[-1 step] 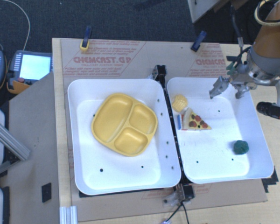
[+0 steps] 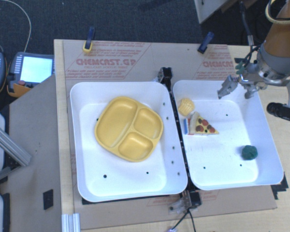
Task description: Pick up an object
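We count one smooth yellow three-compartment plate [image 2: 129,128] in the left bin [image 2: 82,144]. The right bin [image 2: 261,129] holds three toys: pale round lump [image 2: 186,106], pizza wedge [image 2: 202,125], seemingly fuzzy green ball [image 2: 249,152]. The gripper [image 2: 238,89] hangs spread, empty.

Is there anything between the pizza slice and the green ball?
No. In the camera view, just bare white bin floor lies between the toy pizza slice and the green ball, apart from a small dark dot.

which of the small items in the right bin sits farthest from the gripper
The green ball, alone near the bin's lower right; the pizza slice and yellow piece lie closer to the gripper.
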Tool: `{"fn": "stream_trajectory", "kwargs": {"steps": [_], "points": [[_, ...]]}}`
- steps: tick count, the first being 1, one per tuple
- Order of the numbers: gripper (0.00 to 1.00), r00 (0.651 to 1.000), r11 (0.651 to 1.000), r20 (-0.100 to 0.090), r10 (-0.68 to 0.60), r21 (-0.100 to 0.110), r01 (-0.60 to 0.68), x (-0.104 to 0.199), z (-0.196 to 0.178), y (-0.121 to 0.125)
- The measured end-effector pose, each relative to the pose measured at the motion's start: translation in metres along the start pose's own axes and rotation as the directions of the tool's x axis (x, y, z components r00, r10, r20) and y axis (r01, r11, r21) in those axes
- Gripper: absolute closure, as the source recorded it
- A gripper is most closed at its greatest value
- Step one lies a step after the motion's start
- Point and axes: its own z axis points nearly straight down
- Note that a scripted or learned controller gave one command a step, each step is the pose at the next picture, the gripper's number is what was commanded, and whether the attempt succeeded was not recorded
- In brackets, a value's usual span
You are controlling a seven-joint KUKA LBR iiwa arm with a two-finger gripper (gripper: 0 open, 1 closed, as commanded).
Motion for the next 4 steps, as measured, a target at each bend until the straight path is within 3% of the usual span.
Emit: {"fn": "stream_trajectory", "kwargs": {"steps": [2,3,4], "points": [[0.00,1.000,1.000,-0.002,-0.001,0.007,0.001,0.017,0.112,0.007],[0.00,1.000,1.000,-0.001,0.000,0.004,0.000,0.018,0.138,0.006],[1.00,1.000,1.000,0.000,0.000,0.000,0.000,0.018,0.126,0.007]]}}
